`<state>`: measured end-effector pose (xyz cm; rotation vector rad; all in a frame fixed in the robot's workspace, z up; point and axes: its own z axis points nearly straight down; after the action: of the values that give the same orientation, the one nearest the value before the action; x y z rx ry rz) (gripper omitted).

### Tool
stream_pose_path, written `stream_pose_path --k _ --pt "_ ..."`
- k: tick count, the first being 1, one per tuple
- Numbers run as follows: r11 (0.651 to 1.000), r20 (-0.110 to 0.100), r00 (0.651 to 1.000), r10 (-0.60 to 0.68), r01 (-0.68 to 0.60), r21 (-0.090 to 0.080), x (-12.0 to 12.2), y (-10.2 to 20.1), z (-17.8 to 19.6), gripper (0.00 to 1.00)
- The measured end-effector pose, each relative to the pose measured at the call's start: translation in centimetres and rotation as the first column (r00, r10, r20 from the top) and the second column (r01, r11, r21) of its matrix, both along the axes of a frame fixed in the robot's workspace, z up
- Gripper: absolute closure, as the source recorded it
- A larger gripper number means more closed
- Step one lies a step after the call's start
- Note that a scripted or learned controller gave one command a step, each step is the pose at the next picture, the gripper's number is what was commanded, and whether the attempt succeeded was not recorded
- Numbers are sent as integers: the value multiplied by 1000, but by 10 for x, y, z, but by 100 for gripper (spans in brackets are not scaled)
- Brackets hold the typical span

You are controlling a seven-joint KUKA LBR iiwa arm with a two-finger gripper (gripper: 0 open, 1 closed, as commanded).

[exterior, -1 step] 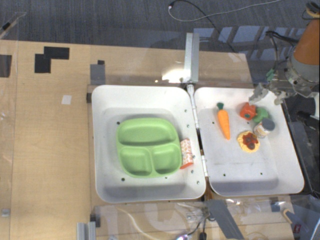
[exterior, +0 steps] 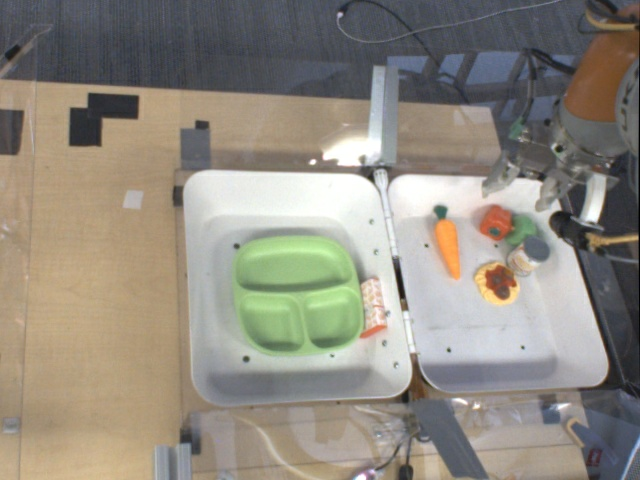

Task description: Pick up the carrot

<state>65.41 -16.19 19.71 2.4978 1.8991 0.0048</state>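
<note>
The carrot (exterior: 447, 246) lies in the right bin (exterior: 500, 353), toward its far left part, with its green top pointing to the far side and its tip toward the near side. To its right sit a red and green toy (exterior: 499, 224), a small round can (exterior: 528, 255) and a flat pizza-like piece (exterior: 497, 282), close together. The gripper (exterior: 545, 183) hangs over the bin's far right edge, well apart from the carrot, its fingers (exterior: 497, 179) spread wide with nothing between them. The left bin (exterior: 210, 368) holds a green divided tray (exterior: 296, 293), with a small packet (exterior: 373, 306) just beside its right edge.
</note>
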Motion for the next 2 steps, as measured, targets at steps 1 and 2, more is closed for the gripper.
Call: stream_pose_path --k 1,2 --pt "988 -1 988 155 -155 1 12 60 -95 0" --pt "998 -2 998 -66 66 2 0 81 -85 0"
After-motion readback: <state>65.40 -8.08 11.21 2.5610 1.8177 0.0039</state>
